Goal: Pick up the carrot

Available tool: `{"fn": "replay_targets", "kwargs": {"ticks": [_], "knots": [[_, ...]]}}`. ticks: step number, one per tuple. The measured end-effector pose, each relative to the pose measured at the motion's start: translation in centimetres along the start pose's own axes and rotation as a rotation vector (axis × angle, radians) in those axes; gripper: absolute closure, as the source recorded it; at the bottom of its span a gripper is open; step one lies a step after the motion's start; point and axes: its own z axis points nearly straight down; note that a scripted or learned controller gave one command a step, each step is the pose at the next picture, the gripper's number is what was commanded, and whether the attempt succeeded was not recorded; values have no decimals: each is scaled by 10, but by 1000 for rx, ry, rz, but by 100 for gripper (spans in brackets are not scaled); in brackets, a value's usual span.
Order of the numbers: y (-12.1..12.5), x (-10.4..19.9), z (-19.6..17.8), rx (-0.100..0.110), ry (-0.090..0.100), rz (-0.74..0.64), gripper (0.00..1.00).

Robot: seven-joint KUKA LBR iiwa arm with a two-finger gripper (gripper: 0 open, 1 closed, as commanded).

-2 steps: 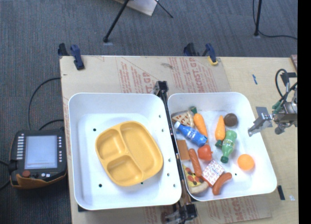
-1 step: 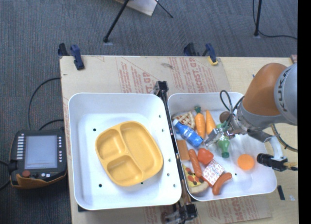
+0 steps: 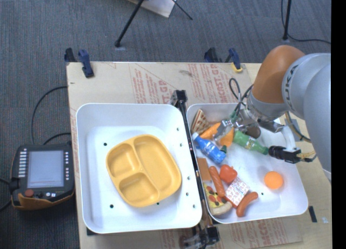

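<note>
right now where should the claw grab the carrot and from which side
Grip the carrot across its thicker orange middle, coming straight down from above. It lies slanted near the top left of the right bin, wedged between a waffle piece and a blue bottle, so a side approach looks blocked. Closing across its narrow width should fit best. The claw is already near its upper right end.

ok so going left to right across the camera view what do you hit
teach pendant → yellow divided plate → blue bottle → green bottle → orange ball
</note>
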Motion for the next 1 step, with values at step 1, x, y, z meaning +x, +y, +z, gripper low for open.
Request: {"fn": "replay_targets", "kwargs": {"ticks": [1], "knots": [[0,0,-9,0,1,-1,100]]}}
